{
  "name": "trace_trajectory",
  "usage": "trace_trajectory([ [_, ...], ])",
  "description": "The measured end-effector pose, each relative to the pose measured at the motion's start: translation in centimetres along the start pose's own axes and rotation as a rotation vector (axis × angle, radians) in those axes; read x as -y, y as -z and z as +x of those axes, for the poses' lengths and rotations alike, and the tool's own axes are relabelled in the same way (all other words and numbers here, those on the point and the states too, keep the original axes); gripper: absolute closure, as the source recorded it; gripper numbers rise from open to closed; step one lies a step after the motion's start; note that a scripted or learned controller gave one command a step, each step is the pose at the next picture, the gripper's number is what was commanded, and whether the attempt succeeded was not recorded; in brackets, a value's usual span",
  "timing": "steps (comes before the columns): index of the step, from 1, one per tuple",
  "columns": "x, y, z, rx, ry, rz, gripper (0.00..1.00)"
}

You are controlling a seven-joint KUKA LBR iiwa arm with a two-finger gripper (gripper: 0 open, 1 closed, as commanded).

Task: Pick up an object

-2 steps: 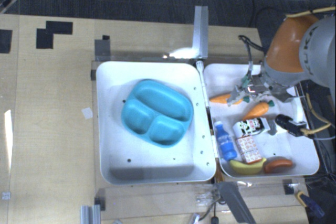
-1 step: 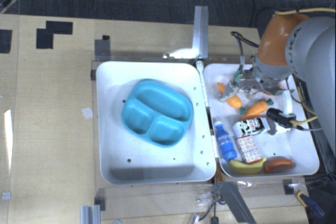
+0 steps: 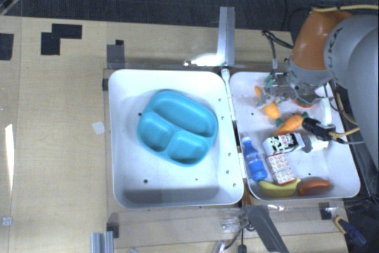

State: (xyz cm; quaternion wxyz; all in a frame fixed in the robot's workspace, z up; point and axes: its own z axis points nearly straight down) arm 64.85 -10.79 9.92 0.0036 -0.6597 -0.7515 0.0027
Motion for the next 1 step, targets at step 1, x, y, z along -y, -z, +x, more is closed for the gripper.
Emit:
trace_trajectory([
  [1,-0.49,8.78,5.20,0.004,0.097,-0.017,1.00],
])
